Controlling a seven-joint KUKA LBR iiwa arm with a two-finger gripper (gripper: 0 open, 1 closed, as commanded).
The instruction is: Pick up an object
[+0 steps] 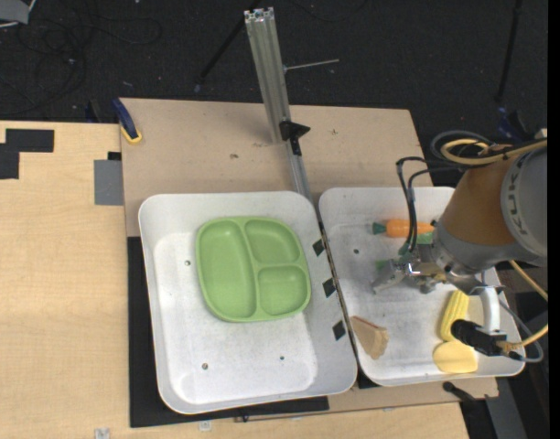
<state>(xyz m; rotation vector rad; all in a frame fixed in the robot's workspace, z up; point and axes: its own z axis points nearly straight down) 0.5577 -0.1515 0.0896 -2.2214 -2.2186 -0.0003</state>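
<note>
Reaching in from the right, the arm (495,213) hung low over the right bin (339,210), its hand (401,273) near the bin's middle; whether the hand was spread or pressed together could not be told. Carrot (402,229): just beyond the hand, toward the far rim. Corn cob (454,307) and yellow lump (457,358): near right corner. Tan wedge (371,337): against the near left rim. Left bin (166,337): green divided plate (253,268) at centre, open floor around it.
</note>
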